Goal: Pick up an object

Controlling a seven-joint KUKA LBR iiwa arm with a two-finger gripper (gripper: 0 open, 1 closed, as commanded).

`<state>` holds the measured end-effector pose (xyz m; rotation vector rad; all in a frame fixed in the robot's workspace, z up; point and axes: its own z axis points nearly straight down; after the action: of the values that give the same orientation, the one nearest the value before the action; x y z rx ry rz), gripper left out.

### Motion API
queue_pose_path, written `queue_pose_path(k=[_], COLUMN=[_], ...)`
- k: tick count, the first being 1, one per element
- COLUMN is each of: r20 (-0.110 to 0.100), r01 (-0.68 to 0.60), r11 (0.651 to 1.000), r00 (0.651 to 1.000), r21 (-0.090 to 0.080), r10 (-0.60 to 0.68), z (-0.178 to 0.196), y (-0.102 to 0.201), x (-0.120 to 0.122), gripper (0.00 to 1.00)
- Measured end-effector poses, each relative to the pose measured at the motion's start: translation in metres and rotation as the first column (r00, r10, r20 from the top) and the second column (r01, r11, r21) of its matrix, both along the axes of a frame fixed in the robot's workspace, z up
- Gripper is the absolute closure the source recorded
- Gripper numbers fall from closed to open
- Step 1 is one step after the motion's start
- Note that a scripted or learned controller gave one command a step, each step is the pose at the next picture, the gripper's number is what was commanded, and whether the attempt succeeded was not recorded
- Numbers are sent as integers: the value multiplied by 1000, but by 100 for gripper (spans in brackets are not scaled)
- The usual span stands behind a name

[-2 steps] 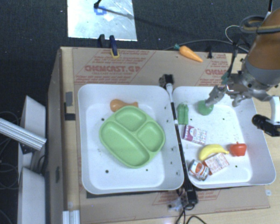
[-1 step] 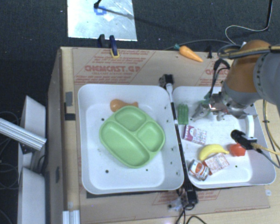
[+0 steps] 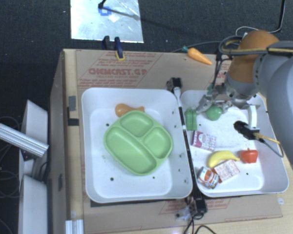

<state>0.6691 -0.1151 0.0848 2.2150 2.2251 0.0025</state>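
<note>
Pincer (image 3: 214, 105) hangs over a smooth round green ball (image 3: 214, 113).

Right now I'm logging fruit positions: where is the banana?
The banana lies in the right bin, toward its near edge, between the red pepper and the pink carton.

Brightness: even and moderate; the two white bins (image 3: 95, 145) read brightest, the dark floor around the bench dim.
Light source: overhead, diffuse, its exact place not visible.
Glare: strong sheen on the metal sheet (image 3: 106, 13) beyond the bench's far edge; faint gloss on the green divided plate (image 3: 138, 141).
Shadows: soft and short, a thin one under the plate's near rim and beside the banana (image 3: 222, 157).
Sharpness: generally soft, low resolution; package print unreadable.
Focus: the arm (image 3: 278, 77) at the right edge looks blurred.
</note>
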Motion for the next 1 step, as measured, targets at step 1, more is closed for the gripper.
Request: queue_pose_path(k=[1], r20=[3], r01=[-2], r11=[1000], r00=[1000], r21=[-1], r10=[2], z=[11], y=[0], x=[1], gripper=[100])
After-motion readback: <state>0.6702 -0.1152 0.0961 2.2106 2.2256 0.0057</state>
